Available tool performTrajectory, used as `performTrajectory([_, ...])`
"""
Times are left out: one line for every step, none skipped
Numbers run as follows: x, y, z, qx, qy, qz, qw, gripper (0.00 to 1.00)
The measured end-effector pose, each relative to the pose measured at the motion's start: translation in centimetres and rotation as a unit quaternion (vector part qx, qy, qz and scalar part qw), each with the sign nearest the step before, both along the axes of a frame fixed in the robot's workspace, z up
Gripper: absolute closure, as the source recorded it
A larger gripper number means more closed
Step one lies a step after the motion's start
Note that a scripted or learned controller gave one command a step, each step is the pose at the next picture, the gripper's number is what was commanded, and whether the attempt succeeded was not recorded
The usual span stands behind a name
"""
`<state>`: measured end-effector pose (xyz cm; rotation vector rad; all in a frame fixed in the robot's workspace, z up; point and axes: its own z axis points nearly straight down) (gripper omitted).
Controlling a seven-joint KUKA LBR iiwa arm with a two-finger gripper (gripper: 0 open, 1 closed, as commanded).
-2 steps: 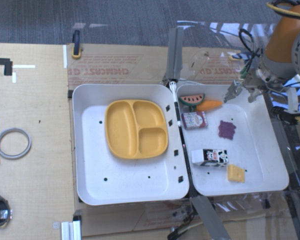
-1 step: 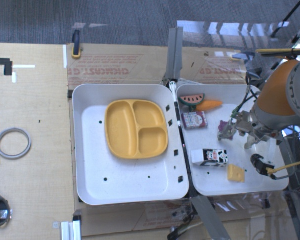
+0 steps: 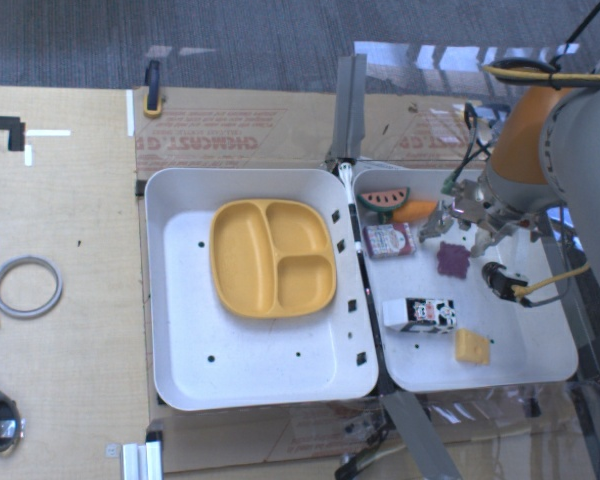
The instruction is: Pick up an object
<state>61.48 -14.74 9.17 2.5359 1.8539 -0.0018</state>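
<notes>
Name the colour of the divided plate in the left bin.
Yellow divided plate, camera view.

Smooth, glossy white plastic bins (image 3: 170, 298) sit on a matt pale wood-look desk (image 3: 60, 368). Left of the metallic end effector (image 3: 470, 223), a yellow divided plate (image 3: 272, 258) shows a satin plastic sheen. Brown cardboard (image 3: 240, 133), matt, lies behind; a printed carton (image 3: 420, 315) lies just below it.

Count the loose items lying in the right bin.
5: a watermelon slice and orange piece at the far edge, a red packet below them, a purple block mid-bin, a milk carton and yellow block nearer. The gripper may hide more.
</notes>
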Motion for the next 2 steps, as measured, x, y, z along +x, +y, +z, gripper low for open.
performTrajectory([3.7,6.8,10.0,-0.0004,0.000,-0.053,0.9986,0.00])
performTrajectory([3.7,4.8,1.2,-0.0006,0.000,0.052,0.9986,0.00])
